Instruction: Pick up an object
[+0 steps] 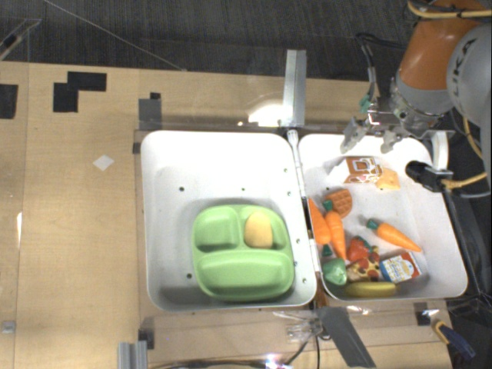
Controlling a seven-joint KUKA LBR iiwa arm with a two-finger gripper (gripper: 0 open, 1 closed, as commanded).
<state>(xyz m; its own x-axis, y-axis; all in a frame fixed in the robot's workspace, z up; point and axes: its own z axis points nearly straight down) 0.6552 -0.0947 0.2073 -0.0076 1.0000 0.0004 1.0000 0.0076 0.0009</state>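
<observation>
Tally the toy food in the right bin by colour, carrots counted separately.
Orange carrots: 3, namely two side by side and one apart
Red pieces: 1
Green pieces: 1
Yellow banana: 1
Total: 6, though the pile is cluttered

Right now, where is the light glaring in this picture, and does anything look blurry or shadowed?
In the camera view, the strongest glare is a white patch on the wooden bench top behind the left shallow white bin; a smaller glint sits at the bottom edge. The green divided plastic plate casts a soft shadow to its left. The two-finger metal gripper looks slightly blurred.
</observation>
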